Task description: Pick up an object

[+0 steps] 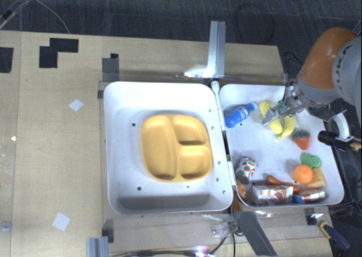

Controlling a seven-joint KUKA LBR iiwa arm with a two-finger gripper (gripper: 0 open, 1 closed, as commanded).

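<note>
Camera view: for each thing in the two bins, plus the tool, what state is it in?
Yellow tray: flat, compartments bare, left bin.
Blue bottle: on its side, right bin.
Yellow toy: lying under the tool.
Tool: down at the yellow toy; grip unclear.
Strawberry: loose on the floor.
Orange ball: resting near the front wall.
Can: on its side against the front wall.

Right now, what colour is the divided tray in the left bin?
Yellow; the divided tray shows best in the camera view.
</note>
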